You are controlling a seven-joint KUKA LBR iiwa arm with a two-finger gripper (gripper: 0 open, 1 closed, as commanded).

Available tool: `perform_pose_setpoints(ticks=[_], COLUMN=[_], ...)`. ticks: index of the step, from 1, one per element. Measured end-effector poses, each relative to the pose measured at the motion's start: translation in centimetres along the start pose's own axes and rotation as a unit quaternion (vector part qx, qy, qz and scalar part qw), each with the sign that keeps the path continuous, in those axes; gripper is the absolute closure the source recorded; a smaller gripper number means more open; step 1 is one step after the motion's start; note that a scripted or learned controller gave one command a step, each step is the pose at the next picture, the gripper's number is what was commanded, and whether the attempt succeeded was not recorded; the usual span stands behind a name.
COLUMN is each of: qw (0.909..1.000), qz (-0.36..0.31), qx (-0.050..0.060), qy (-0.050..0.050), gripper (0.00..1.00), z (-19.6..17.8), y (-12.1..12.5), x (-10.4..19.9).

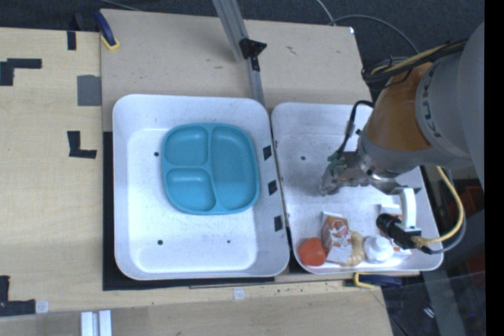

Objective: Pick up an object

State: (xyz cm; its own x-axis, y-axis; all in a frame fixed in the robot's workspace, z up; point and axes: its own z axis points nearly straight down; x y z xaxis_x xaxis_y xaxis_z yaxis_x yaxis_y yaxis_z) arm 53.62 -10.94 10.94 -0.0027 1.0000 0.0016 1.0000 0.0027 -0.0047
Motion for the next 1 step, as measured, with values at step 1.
perform_pose_setpoints(ticks=[1], qw=[1.0], qz=[0.0], qx=[-0.004], qy=[-0.001], gripper=[1.0], z=[-4.84], y=[0.94], x=[0.37])
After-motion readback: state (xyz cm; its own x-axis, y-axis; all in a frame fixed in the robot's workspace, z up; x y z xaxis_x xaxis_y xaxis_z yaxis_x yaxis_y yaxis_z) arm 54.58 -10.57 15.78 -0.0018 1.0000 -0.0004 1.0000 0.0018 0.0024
